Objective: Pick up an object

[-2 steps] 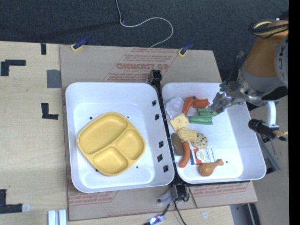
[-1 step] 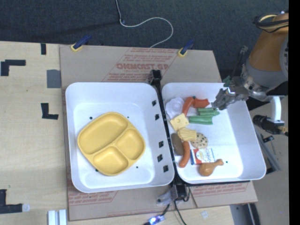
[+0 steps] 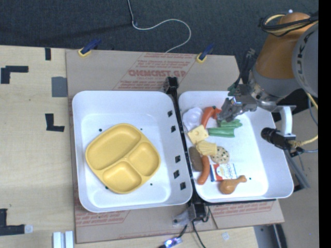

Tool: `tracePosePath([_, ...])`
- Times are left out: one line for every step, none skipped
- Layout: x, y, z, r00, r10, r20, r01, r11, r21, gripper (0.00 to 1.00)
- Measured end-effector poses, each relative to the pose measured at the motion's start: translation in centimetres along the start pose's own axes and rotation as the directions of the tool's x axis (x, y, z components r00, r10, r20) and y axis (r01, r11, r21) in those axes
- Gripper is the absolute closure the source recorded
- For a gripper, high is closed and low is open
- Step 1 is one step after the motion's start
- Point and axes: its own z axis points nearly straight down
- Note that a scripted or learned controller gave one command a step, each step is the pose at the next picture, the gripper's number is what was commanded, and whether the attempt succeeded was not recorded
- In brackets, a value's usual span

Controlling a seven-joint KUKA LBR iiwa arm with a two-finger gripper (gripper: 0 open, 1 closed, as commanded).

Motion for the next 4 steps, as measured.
tracePosePath([6.1, -1.6, 0.4, 1.000, 0.001, 0.001, -0.001, 1.000, 0.002, 1.00])
tracePosePath([11.4, -2.5, 1.8, 1.000, 0.000, 0.001, 0.000, 1.000, 0.003, 1.00])
tracePosePath([17.5, -3.2, 1.6, 1.000, -0.002, 0.000, 0.002, 1.000, 0.001, 1.00])
tracePosePath([15.9, -3.1, 0.9, 1.000, 0.005, 0.002, -0.005, 1.000, 0.001, 1.00])
